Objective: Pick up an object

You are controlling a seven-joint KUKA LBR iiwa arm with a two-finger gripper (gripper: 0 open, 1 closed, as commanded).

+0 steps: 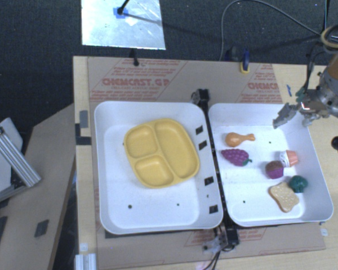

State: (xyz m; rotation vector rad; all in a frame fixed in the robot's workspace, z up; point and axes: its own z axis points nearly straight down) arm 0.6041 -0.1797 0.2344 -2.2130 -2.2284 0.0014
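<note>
The gripper (293, 113) hangs over the far right corner of the right bin (253, 114), at about one o'clock from the bin's middle. Its two fingers stand apart, and I see nothing between them. The objects lie lower in this bin: a toy drumstick (239, 138) and a purple grape bunch (235, 157) towards nine o'clock, a small cupcake (288, 158) and a dark red piece (274, 169) near the middle, a green piece (297, 183) and a toast slice (283, 197) at five o'clock. The left bin (112, 151) holds a yellow divided plate (160, 152). I think the drumstick is the best choice, because it lies a little apart from its neighbours; the fingers should come down across its thin handle, not along it.
</note>
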